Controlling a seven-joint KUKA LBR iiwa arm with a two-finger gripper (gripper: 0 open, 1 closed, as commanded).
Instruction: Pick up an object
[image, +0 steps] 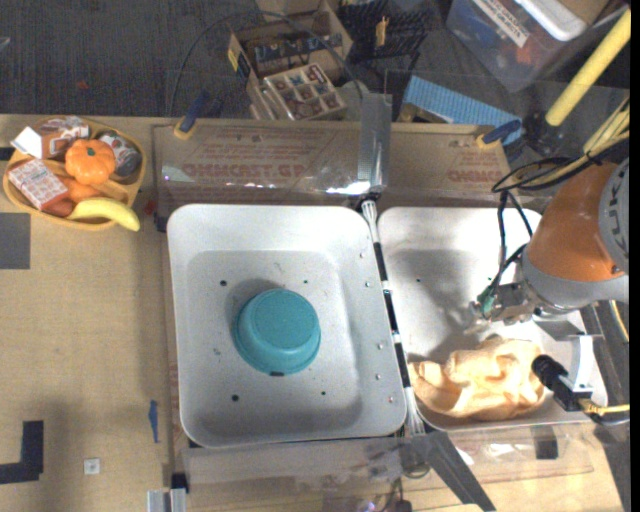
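A teal bowl (279, 331) lies upside down in the middle of the left white bin (200, 240). A crumpled yellow-orange cloth (480, 382) lies along the near wall of the right white bin (420, 240). The arm, with its orange band (575, 240), reaches in from the right. My gripper (492, 305) sits low inside the right bin, just above the cloth's far edge. Its tips are small and blurred against the bin floor.
A dish of toy food (72, 172) with a small pumpkin and a banana rests on the bench at the far left. Clear plastic panels and cardboard stand behind both bins. Cables (515, 225) hang beside the arm.
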